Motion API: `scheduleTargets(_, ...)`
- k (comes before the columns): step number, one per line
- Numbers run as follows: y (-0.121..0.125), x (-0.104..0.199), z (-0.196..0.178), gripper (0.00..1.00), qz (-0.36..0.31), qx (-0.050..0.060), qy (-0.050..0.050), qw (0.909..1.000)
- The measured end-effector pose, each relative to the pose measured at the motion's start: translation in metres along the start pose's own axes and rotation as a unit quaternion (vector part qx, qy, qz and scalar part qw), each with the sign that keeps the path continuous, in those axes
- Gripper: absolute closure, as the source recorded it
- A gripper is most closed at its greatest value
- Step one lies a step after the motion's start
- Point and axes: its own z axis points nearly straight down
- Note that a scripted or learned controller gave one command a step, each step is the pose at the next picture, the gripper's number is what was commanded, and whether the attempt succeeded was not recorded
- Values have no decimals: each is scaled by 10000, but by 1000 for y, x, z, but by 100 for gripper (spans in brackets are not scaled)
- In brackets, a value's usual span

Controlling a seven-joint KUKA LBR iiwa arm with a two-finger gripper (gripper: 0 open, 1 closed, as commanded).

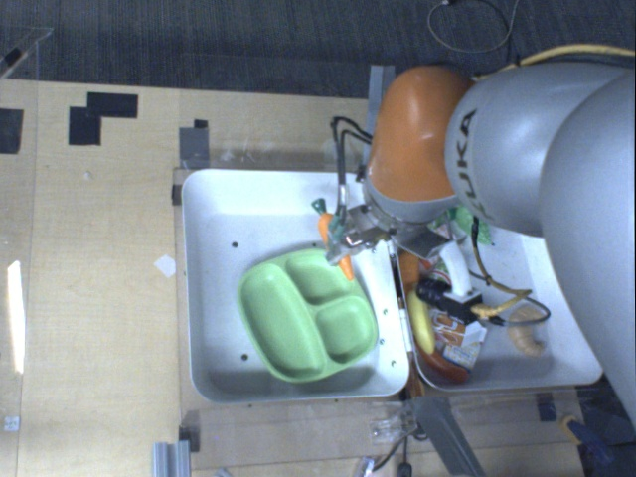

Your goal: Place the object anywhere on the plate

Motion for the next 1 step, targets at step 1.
scheduleTargets(1,0,-1,0,0,4,-2,-1,10000)
